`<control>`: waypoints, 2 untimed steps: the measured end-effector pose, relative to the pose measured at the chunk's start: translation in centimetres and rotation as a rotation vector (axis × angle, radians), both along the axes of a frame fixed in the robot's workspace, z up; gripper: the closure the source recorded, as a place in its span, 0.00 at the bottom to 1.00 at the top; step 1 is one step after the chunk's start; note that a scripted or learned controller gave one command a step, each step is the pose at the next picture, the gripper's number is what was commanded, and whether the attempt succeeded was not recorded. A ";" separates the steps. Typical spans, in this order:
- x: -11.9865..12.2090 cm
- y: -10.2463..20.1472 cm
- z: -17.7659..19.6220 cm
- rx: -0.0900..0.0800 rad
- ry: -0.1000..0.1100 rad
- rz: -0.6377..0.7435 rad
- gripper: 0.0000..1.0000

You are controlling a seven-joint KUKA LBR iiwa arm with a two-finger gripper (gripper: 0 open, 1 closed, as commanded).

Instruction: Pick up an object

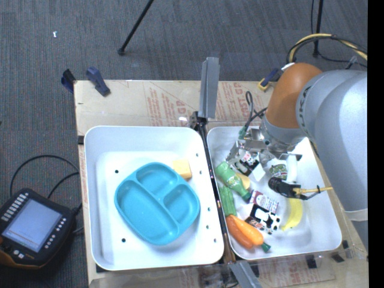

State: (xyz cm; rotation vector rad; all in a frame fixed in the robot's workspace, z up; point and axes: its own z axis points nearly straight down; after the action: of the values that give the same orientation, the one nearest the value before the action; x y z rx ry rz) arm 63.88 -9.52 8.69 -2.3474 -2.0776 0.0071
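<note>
From my remote seat the gripper sits low in the right bin, can't tell its grip state. Just below it is a green bottle, with carrot and banana further down

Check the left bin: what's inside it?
The left bin holds a blue divided plate and a small yellow block touching its far edge. Anything under the plate is hidden.

Claw low in right bin above green bottle.
</note>
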 end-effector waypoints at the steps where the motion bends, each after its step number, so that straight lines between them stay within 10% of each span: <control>1: 0.5 -0.4 -0.1 -0.001 -0.002 0.117 0.00; 2: 0.4 -0.3 0.5 0.000 0.004 0.120 1.00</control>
State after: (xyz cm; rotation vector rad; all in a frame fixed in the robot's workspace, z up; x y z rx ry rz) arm 64.29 -9.84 9.20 -2.2167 -2.2135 0.0127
